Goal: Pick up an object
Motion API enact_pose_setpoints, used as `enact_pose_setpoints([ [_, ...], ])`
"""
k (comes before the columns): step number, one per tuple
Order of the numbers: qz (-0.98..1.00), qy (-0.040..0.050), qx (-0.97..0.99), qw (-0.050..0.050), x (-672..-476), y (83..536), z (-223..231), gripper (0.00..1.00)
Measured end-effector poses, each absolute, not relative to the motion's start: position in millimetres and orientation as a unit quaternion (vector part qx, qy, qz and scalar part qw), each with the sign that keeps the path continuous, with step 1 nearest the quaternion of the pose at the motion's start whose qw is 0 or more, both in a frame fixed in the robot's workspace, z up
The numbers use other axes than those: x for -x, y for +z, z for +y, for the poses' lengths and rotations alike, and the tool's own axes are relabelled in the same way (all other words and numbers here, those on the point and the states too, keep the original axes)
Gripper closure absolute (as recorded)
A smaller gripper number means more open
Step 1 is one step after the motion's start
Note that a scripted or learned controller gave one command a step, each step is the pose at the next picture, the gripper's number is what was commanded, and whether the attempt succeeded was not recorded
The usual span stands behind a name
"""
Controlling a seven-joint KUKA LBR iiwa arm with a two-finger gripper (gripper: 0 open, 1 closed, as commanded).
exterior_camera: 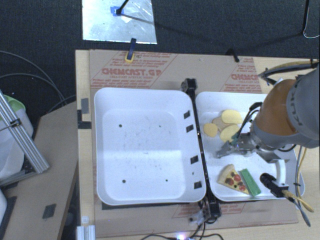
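Camera view: the claw (224, 150) sits low in the right bin (212, 100), at centre right of the frame, pointing left. Whether it is open or closed I cannot tell. Yellow chips (226, 123) lie just above it toward the frame's top; a pizza slice (231, 177) and green block (249, 181) lie just below it.

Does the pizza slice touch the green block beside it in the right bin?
Touching, as far as the camera view shows: the pizza slice lies with its right edge against the green block, and no white of the right bin appears between them.
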State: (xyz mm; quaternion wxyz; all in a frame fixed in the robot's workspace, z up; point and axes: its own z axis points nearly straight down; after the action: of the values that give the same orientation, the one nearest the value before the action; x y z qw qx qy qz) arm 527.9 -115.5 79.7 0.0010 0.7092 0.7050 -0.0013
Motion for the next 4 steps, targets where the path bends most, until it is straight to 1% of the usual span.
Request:
enact_pose_setpoints([
  [1,0.706,-0.0012,-0.708,-0.001,-484.4,84.1,-144.2,0.0],
  [2,0.707,0.0015,-0.707,0.002,-488.0,95.2,-141.4,1.0],
  [3,0.71,0.0011,-0.704,0.0,-487.4,84.0,-89.6,1.0],
  [4,0.712,0.0055,-0.702,0.003,-494.3,190.3,3.1,1.0],
])
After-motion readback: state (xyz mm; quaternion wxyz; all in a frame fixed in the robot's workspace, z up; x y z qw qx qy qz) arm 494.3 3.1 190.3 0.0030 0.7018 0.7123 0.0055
